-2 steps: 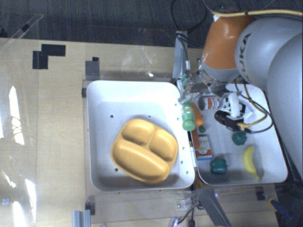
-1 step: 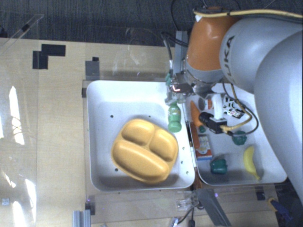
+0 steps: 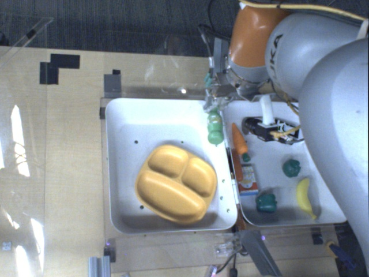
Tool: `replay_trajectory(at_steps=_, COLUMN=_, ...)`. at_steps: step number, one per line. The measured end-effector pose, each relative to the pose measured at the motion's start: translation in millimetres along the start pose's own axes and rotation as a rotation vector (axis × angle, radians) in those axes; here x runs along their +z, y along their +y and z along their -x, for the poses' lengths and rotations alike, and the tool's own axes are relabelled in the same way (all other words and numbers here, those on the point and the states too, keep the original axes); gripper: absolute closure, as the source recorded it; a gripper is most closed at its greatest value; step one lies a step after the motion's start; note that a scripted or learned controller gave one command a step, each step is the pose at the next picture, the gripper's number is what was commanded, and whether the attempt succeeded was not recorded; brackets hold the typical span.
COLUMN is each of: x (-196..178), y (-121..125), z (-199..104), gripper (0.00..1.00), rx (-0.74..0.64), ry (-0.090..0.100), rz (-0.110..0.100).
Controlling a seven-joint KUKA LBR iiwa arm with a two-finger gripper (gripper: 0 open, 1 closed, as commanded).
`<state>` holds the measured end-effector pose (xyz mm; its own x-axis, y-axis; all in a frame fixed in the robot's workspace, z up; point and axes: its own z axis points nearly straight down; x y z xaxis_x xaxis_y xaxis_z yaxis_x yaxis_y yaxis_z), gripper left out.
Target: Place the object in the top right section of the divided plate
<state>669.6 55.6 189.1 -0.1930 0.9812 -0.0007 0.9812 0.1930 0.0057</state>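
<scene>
Fingers of the gripper [image 3: 214, 104] seem closed on the top of a small green object [image 3: 215, 128], which hangs at the left bin's [image 3: 115, 172] far right edge, beyond the yellow divided plate [image 3: 176, 182].

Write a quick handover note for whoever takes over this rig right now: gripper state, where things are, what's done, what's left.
Gripper: above the back right corner of the left bin, with a green object hanging directly beneath it; whether it is actually gripped, I cannot tell.
Divided plate: yellow, upside down by the look of it, sitting in the left bin with nothing on it.
Right bin: carrot, banana, two dark green pieces, a small box.
Done: nothing placed yet.
Left: carry the green object to the plate's top right section and release.
</scene>
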Motion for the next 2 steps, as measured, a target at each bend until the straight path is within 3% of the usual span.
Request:
replay_trajectory(at_steps=1, x=-20.5, y=-31.9, z=-29.7, gripper=1.00, rx=-0.006, ry=0.001, rz=0.000)
replay_trajectory(at_steps=2, x=-0.2, y=-27.1, z=-35.9, gripper=1.00, rx=0.078, ry=0.001, rz=-0.001)
